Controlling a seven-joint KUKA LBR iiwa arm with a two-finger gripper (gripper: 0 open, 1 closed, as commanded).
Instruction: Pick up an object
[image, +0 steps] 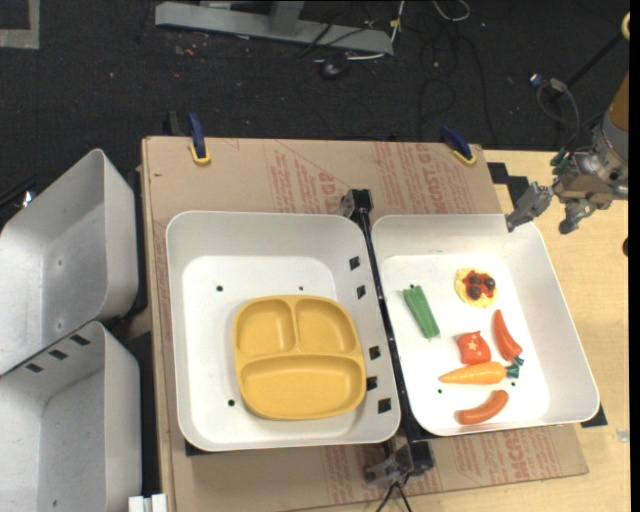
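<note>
Hovering gripper (549, 213), fingers apparently spread and empty, sits off the right bin (560, 330); target the isolated green bean (421, 311), descending straight.

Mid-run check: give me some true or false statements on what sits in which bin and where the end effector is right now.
1. The yellow divided plate lies in the left bin. True.
2. The green piece sits on the plate. False: it lies in the right bin, near that bin's left wall.
3. The end effector is above the right bin's upper right corner, with open fingers and nothing between them. True.
4. The carrot lies in the left bin. False: it lies in the right bin, below the red pepper.
5. The plate has four compartments. False: it has three.
</note>
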